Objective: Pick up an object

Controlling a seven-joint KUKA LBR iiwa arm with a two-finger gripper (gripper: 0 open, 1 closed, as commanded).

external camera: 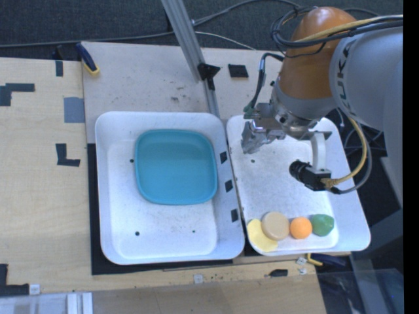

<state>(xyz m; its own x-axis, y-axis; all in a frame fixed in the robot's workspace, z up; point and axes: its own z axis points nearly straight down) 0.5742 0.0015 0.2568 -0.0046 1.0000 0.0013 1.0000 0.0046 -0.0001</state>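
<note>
From my screen I see four small things bunched at the near edge of the right bin (262, 175): a yellow piece (256, 238) lying flat, a tan round piece (275, 226) sitting partly on top of it, an orange ball (300, 228) just beside that, and a green piece (322, 224) touching the ball on the other side. They look like toy food, so I think they are light and hard and will not break if squeezed. The orange ball seems the best one to try, but it is round and smooth, so I think it could slip or roll away. I would close on it across its middle, though its neighbors sit so tight that there is little room on either side. The tan piece looks like a thick disc, and I could pinch it by its edges. The yellow piece is thin and half covered, so I think it is the hardest to lift. My hand (252, 140) hangs over the far end of the right bin, well apart from the toys, with nothing in it. It is small and blurry, so I cannot tell how wide it stands. The big arm hides the far right corner of that bin. The left bin (111, 175) has a blue plate (175, 166) in it. I cannot make out what the green piece really is.
</note>
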